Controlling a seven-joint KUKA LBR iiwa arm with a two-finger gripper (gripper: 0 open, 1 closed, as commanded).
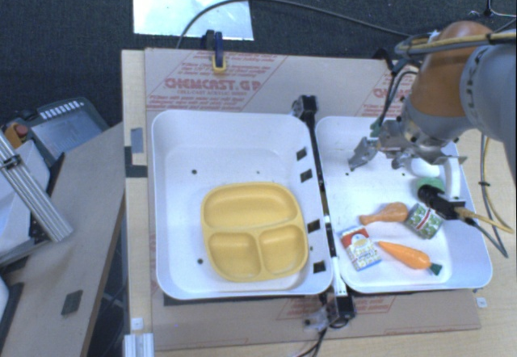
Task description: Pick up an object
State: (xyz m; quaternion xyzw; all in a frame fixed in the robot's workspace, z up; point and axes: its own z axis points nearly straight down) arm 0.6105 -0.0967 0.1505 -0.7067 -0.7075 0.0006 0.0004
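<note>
**Hand above the right bin, four small things below it**

In the right bin [339,137] I see four candidates, all in the near half. The carrot [408,255] lies nearest to the front edge, with its long axis left to right and the green tip at the right. Just beside it on the left is a small box [361,249], a little turned. Behind them lie a drumstick [386,214], also long from left to right, and a can [422,220] on its side; these two are touching or almost touching, I cannot tell which.

The hand [363,153] hangs over the far part of the same bin, over bare floor. So every object lies from the hand toward the front of the table and a little to the right. The drumstick looks the nearest. I judge the next move must bring the hand forward and then down.

The arm [452,81] reaches in from the right, bent over the bin, with the wrist pointing left and down. Whether the fingers are apart or together, I cannot tell.

The left bin [178,145] holds a yellow tray [254,230] with three compartments.
</note>
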